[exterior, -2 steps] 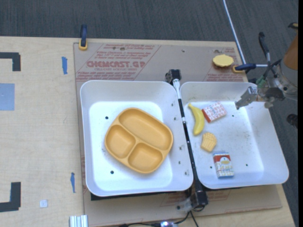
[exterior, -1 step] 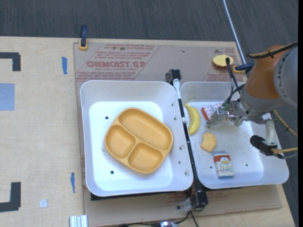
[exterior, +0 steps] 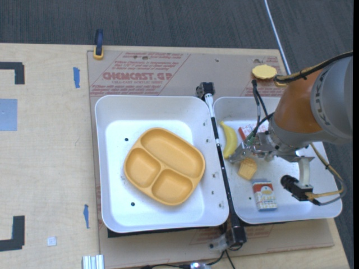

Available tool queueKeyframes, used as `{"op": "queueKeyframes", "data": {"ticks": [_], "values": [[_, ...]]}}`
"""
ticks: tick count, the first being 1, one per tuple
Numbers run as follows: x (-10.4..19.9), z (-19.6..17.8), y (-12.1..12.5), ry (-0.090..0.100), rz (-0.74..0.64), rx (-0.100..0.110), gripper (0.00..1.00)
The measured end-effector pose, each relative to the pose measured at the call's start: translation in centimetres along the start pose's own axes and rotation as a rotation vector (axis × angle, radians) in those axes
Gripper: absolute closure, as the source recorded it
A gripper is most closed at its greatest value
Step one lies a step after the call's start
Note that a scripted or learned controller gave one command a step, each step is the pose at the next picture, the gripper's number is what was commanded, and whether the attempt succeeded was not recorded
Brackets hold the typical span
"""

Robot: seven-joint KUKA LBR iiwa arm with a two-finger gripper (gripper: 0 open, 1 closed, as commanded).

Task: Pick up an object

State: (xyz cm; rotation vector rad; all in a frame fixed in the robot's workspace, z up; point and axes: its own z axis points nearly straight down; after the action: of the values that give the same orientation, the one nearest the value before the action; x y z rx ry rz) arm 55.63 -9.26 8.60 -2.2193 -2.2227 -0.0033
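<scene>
Curved yellow plastic banana (exterior: 229, 140) beside tan block (exterior: 247, 168) in right white bin (exterior: 331, 209); orange divided plate (exterior: 164, 166) in left white bin (exterior: 109, 167), centre frame; gripper (exterior: 249, 148) state cannot be told.

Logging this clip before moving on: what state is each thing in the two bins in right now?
Divided plate: upright, flat in left bin, compartments bare.
Banana: lying in right bin, beside the divider.
Yellow block: lying near the gripper.
Small carton: lying flat, apart from block.

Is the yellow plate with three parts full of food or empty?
Empty. The yellow plate lies flat in the left bin, and all three of its compartments show only bare yellow.
</scene>
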Motion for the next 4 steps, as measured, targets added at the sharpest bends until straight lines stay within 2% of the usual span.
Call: {"op": "queueKeyframes", "data": {"ticks": [1, 2, 3, 4], "values": [[0.0, -1.0, 0.1, -0.001, 0.001, -0.003, 1.00], [0.7, -9.9, -7.7, -0.001, 0.002, 0.002, 1.00], [10.5, -12.2, -7.5, -0.002, 0.000, -0.003, 1.00], [10.5, -13.3, -7.4, -0.002, 0.000, -0.007, 1.00]]}}
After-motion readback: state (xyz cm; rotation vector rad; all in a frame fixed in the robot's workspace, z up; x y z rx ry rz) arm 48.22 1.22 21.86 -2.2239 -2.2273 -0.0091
